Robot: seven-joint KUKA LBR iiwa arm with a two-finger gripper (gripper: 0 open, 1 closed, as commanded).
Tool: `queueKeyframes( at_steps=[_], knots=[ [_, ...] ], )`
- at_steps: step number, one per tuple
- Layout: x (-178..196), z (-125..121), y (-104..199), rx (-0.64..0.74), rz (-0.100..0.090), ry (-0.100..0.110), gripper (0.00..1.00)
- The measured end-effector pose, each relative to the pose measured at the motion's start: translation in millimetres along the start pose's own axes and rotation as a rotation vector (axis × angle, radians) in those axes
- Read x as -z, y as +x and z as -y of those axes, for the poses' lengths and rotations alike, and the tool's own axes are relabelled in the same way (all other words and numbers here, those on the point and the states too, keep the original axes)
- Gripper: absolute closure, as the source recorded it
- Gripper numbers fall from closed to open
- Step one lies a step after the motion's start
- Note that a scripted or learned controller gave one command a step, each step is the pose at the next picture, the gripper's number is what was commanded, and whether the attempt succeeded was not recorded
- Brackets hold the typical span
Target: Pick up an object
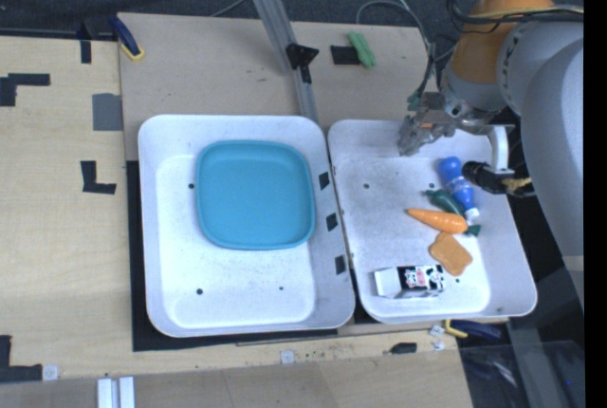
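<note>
Two white bins sit side by side on the counter. The left bin carries a blue plate laid flat near its middle. The right bin gathers the candidate objects along its right edge: a blue bottle, a carrot, a tan biscuit-like piece and, at the near edge, a small milk carton. The tool hangs over the far edge of the right bin, apart from every object, probably poised for a descent; whether it is apart or together cannot be told, and nothing is seen in it
</note>
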State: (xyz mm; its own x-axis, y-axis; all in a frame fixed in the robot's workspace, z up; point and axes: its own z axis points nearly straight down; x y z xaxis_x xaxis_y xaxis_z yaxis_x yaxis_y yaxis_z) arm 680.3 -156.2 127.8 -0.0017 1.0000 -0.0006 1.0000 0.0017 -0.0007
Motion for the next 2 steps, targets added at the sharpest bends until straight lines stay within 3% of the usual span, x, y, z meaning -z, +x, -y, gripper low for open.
queueKeyframes(
  at_steps=[2],
  knots=[
    [100,13,12,-0.001,0.0,-0.005,1.0]
  ],
)
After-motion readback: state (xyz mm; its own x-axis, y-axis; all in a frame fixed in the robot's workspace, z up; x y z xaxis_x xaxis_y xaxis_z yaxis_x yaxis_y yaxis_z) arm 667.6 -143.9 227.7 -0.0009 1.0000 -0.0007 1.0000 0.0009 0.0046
